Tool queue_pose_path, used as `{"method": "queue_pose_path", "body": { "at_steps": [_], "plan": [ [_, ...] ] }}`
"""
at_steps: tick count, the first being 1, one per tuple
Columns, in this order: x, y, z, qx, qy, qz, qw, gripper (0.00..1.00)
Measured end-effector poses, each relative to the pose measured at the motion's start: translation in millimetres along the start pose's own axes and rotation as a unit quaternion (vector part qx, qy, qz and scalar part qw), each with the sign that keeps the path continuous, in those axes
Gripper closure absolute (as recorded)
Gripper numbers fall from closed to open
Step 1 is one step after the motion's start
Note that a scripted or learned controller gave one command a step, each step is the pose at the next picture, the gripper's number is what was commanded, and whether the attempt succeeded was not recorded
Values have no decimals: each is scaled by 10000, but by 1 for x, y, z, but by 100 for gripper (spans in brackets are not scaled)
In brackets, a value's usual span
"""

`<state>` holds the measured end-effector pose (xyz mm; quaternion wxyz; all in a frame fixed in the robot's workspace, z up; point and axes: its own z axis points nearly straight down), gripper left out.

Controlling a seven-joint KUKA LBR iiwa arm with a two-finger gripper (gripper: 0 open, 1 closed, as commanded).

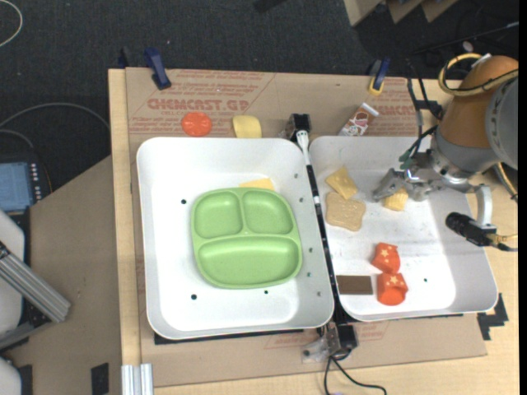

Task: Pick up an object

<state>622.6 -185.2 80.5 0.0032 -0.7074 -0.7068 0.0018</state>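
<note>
Red strawberry pair [389, 274] at 5 o'clock in right bin [461, 295] | tan toast [345, 213] mid-bin | small yellow piece [397, 202] touching gripper [401, 189] at 1 o'clock, just below the fingers, finger spread unreadable | judgement: yellow piece nearest target.

Green divided plate [245, 239] in a white bin [160, 220]; red pieces [387, 271] (two), tan bread slice [345, 212].

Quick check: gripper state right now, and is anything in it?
Gripper: low in the right white bin, at a small yellow chunk; whether it is open, closed or holding the chunk cannot be told.
</note>
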Motion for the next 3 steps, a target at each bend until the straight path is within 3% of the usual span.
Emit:
{"method": "queue_pose_path", "body": {
  "at_steps": [1, 2, 3],
  "plan": [
    [-1, 2, -16, -45, -13, 0, 10000, 100],
    [75, -47, -6, -44, -13, -14, 10000, 100],
    [152, -65, -110, -85, 3, -49, 10000, 100]
  ]
}}
